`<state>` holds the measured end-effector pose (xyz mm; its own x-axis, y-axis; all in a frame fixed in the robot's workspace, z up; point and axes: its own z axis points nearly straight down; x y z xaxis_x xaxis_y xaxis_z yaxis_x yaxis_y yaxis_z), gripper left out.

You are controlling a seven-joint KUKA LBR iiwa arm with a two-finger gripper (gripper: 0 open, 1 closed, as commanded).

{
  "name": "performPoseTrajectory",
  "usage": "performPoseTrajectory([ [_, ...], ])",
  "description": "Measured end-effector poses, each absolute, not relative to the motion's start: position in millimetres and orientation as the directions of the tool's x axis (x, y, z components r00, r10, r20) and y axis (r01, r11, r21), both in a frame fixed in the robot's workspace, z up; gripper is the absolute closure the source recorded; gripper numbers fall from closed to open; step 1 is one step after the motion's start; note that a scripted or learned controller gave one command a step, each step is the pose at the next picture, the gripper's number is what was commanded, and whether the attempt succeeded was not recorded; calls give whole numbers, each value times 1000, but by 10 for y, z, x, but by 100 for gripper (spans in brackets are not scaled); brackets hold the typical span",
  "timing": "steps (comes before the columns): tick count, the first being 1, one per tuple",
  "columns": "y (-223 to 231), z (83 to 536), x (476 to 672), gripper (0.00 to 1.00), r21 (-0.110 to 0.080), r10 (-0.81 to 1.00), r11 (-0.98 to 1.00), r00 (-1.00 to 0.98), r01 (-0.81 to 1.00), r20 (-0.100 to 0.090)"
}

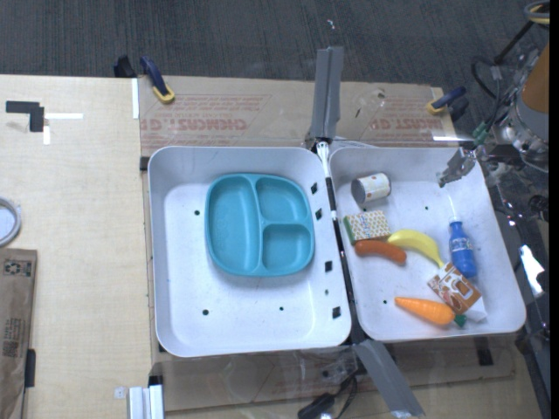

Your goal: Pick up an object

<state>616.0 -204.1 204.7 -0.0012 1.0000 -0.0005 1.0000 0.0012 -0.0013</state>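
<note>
The right bin (489, 208) holds several objects: a small grey-white can (371, 188) on its side, a patterned packet (367, 225), a red sausage-shaped piece (380, 250), a yellow banana (417, 244), a blue bottle (461, 250), an orange carrot (425, 311) and an orange-and-white snack pack (454, 288). My gripper (458, 166) hangs over the bin's far right corner, above and apart from all of them. The blue bottle is the closest object, lying below it in the view.
The left bin (175, 260) holds a teal divided plate (260, 225). A grey post (327, 94) stands behind the seam between the bins. Clamps (157, 81) and cables lie along the far edge and right side. A tape roll (7, 221) sits at far left.
</note>
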Motion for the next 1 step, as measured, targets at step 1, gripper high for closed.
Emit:
performPoseTrajectory([
  [1,-2129,915,5839,0,0,991,132,-132,991,12],
])
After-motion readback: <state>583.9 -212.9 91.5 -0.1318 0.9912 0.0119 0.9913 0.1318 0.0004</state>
